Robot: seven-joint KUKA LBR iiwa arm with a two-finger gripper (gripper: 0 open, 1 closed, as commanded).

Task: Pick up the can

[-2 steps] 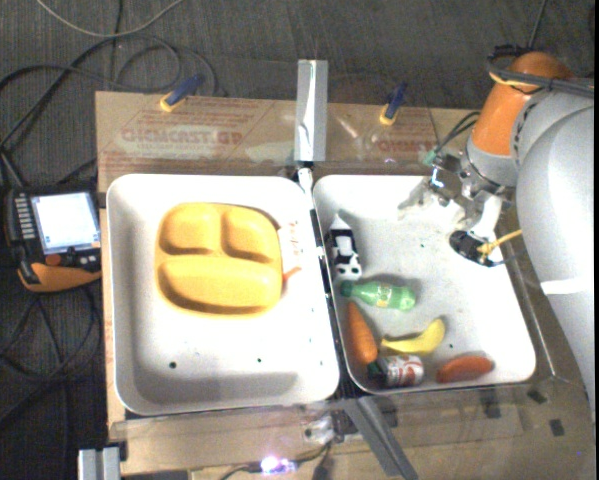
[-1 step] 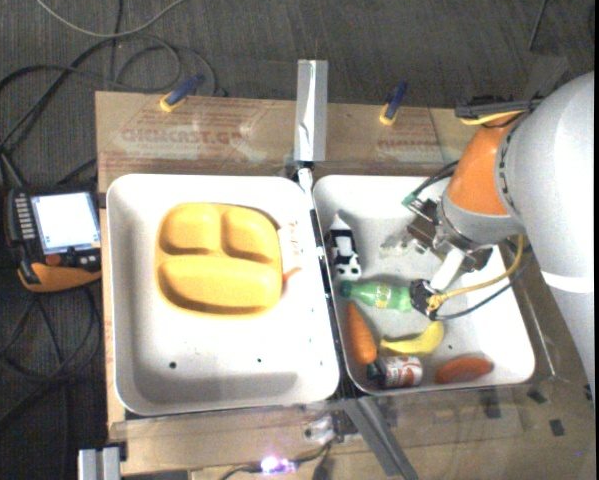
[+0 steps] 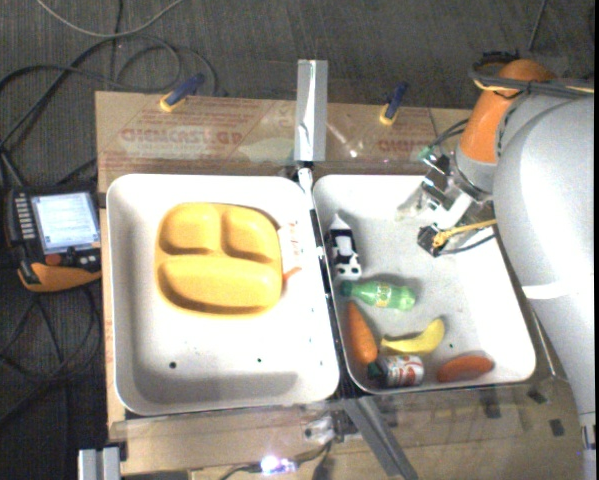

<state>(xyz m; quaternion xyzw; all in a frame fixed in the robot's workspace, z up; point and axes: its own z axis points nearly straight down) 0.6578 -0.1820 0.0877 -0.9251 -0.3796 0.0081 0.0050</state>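
Presently I noted the can (image 3: pixel 398 371) lying on its side at the right bin's (image 3: pixel 499 268) near edge, long axis left-right, well apart from the gripper (image 3: pixel 434 211) near the far wall, whose grip state I could not tell.

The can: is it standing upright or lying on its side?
Lying on its side. The can shows its long red-and-white wall, its dark end facing left, beside the carrot.

Brown bench (image 3: pixel 229 133) bearing two shallow white bins side by side: left bin (image 3: pixel 129 368), right bin (image 3: pixel 499 298), touching along inner rims. Two clips, blue (image 3: pixel 182 91) and blue-yellow (image 3: pixel 391 103), along far edge. Upright grey post (image 3: pixel 311 108) behind the bins' junction.
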